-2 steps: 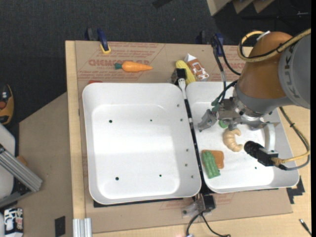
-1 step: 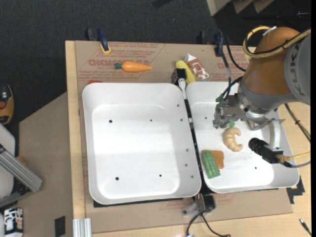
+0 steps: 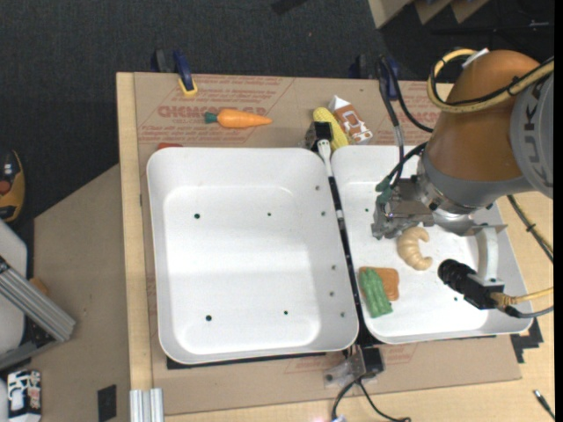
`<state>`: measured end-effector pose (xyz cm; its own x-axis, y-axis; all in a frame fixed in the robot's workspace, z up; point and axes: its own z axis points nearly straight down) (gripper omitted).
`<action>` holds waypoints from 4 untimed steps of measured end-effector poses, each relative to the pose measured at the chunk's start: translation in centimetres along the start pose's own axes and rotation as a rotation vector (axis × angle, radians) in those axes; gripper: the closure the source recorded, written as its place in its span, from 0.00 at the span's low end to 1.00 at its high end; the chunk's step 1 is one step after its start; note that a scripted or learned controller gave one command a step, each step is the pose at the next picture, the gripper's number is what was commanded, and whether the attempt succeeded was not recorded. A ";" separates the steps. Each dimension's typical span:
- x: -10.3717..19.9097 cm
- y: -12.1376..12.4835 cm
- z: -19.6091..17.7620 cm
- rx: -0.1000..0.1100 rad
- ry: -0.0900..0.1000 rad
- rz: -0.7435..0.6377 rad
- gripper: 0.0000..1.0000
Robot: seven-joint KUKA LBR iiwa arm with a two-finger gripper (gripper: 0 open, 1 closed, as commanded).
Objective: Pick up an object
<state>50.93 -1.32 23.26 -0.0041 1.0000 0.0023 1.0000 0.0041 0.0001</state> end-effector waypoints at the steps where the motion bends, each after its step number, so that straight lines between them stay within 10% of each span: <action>1: 2.9 -1.3 -1.1 0.001 -0.001 0.000 1.00; 3: 21.9 -3.0 -10.1 -0.004 0.003 -0.008 1.00; 4: 23.9 0.5 -15.3 -0.008 0.001 0.001 1.00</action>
<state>51.32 22.60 38.64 -0.0030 1.0000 0.0034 1.0000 0.0030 0.0081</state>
